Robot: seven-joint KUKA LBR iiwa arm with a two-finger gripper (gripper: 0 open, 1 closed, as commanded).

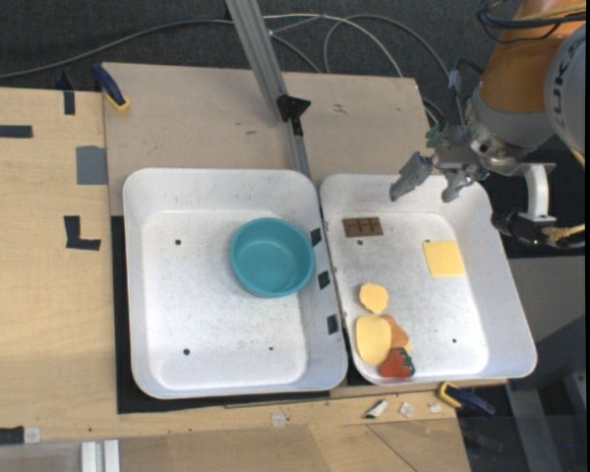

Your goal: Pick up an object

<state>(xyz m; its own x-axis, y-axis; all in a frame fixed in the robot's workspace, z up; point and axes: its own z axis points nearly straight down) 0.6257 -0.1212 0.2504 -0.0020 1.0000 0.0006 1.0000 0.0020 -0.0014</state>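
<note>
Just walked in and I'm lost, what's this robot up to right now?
The arm's gripper hangs over the far edge of the right bin, jaws spread apart with nothing between them. In that bin lie a yellow square, a brown block and a cluster of yellow and red pieces. A blue bowl sits in the left bin.

Only partial dark letters show on the arm's grey housing (576,67), too cropped to read.

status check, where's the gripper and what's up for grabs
Gripper open, holding nothing, over right bin's far edge. Nearest: yellow square, brown block. Path clear.
</note>
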